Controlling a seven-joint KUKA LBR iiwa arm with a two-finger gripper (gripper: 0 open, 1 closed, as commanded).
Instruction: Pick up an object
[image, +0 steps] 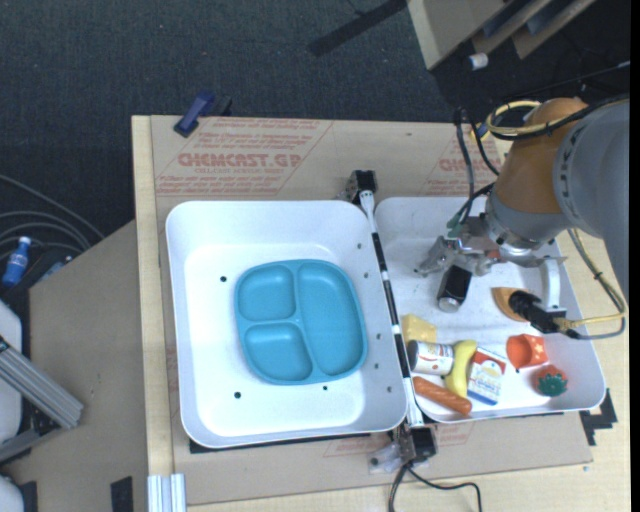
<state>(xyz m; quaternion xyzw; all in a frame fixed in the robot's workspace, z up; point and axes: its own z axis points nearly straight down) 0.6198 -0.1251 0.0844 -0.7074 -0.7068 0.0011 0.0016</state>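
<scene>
Two shallow white bins sit side by side on the bench. The left bin (190, 300) holds one thing, a blue plate (298, 320) divided into three compartments, lying flat near the middle. The right bin (400, 225) holds a heap of small toy foods along its near edge.

One arm (560, 165), grey with an orange band, reaches in over the right bin from the right. Its gripper (452, 287) points down at the bin floor in the far half of that bin. It is seen from above and its dark end is foreshortened, so I cannot tell how far the jaws stand apart, and nothing can be seen between them.

The pickable things lie nearer the camera than the gripper, apart from it. Counted: one yellow banana (461, 366), curved, resting among the others; one sausage (441, 396), orange-red, at the bin's near edge just below the banana; one small white carton (486, 380) with red and blue print, touching the banana's right side; one yellow wedge (418, 329) by the dividing wall; one orange-red piece (526, 350); one small red strawberry (549, 380) with a green top at the near right corner.
</scene>
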